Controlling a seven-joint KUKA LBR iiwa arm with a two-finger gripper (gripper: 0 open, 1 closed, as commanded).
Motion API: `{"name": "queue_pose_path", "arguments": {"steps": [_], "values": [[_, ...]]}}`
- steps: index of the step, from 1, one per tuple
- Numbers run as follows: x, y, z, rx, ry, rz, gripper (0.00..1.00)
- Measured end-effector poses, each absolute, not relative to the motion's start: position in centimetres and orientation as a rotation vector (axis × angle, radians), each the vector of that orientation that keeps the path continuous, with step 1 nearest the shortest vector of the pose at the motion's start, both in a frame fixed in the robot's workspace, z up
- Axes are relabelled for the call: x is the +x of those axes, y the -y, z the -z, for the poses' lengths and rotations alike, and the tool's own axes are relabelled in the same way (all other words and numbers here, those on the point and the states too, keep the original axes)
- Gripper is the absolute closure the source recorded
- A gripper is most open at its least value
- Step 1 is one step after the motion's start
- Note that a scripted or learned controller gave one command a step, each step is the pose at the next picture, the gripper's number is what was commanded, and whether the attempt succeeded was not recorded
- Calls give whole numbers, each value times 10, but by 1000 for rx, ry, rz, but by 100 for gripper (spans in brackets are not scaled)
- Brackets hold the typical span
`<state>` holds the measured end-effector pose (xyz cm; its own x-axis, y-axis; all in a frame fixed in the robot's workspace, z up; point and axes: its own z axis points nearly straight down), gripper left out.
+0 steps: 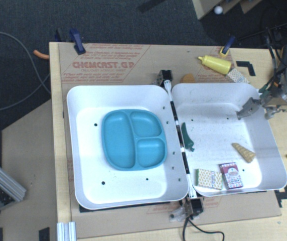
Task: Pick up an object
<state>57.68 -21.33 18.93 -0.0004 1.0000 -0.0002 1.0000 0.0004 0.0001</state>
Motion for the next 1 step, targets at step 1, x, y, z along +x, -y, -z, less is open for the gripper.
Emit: {"name": "queue_pose_path", "arguments": {"steps": [1], "values": [[496, 221, -91, 2226, -2229, 0, 0]]}}
